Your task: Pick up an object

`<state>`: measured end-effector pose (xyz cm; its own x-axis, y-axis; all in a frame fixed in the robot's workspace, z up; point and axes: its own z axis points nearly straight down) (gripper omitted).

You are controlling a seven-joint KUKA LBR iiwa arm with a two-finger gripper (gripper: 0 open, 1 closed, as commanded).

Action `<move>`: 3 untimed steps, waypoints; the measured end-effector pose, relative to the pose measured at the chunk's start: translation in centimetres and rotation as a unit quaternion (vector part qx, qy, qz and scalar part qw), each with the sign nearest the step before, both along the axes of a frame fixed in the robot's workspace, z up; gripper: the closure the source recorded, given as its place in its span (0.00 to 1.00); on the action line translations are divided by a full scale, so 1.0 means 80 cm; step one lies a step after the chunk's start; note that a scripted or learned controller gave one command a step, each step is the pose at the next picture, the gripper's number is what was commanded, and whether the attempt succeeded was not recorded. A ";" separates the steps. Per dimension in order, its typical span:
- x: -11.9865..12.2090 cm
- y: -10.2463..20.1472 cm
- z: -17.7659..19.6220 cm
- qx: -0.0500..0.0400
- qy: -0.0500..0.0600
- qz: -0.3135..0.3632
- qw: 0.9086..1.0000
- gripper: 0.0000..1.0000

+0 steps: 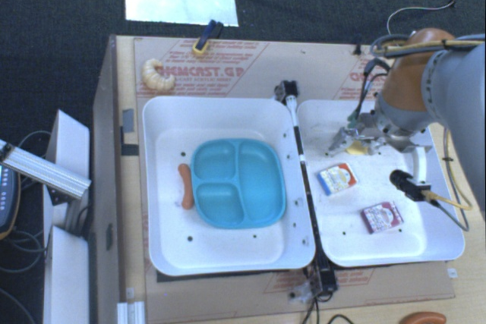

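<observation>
My gripper (pixel 347 142) is low in the right bin (pixel 440 239), near its back edge, with the grey arm reaching in from the right. A small yellow object (pixel 358 149) lies right beside the gripper's tip, and whether it is gripped is not visible. A white packet with blue and orange print (pixel 338 178) lies just in front of the gripper. A dark red packet (pixel 382 217) sits nearer the front of that bin.
The left bin (pixel 163 239) holds a blue divided plate (pixel 238 182) with an orange sausage (pixel 185 186) to its left. A black rail (pixel 301 163) separates the bins. On the bench behind lie a pale croissant-shaped toy (pixel 157 74) and a yellow and black tool (pixel 206 37).
</observation>
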<state>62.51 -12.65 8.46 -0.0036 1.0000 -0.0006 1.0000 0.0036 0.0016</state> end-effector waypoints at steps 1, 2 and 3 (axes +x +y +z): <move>-0.006 -0.005 0.000 0.000 0.000 -0.001 1.000 0.00; -0.003 -0.002 0.000 0.000 0.000 0.000 1.000 0.00; 0.005 0.011 0.001 0.000 -0.001 0.000 1.000 0.00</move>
<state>62.95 -11.75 8.50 -0.0045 1.0000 0.0000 1.0000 0.0045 0.0027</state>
